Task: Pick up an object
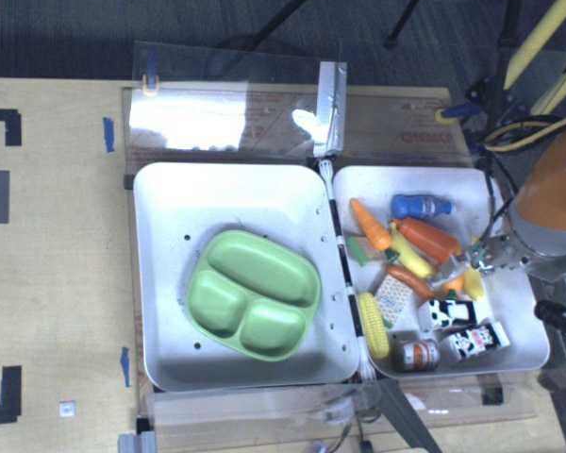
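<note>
Toys crowd the right bin [524, 333]; we see an orange carrot [370, 224] at ten o'clock from the pincer [474, 259], well apart. We cannot tell whether the pincer is spread.

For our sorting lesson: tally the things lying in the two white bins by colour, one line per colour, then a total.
Green: 1, divided plate
Orange: 3, carrot, two more
Yellow: 3, corn, two more
Blue: 1, bottle
Black-and-white: 2
Brown: 1, can
White: 1, patterned piece
Total: 12
</note>
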### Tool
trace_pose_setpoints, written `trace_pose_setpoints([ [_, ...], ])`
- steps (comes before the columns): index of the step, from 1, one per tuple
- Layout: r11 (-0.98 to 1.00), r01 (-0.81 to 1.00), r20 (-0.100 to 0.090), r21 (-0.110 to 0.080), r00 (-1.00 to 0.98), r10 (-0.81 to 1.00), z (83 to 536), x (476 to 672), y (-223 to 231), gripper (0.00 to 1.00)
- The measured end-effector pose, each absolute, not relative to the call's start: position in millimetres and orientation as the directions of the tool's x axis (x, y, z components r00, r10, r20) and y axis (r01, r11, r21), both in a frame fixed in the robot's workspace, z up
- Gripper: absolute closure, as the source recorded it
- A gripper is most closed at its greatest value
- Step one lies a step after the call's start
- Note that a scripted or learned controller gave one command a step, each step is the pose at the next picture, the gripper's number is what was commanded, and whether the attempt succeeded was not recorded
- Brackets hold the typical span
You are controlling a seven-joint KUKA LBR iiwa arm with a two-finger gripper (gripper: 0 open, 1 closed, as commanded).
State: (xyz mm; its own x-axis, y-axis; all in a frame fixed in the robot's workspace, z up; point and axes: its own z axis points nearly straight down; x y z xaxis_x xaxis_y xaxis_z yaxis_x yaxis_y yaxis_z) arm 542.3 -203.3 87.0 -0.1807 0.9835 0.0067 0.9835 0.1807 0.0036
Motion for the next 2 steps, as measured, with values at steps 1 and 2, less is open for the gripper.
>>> trace_pose_setpoints([
  [1,0.177,0.984,0.000,0.004,-0.177,0.984,96.5,541.8,-207.1,1.00],
  [2,0.056,0.998,-0.001,0.001,-0.056,0.998,235.8,554.8,-150.5,1.00],
])
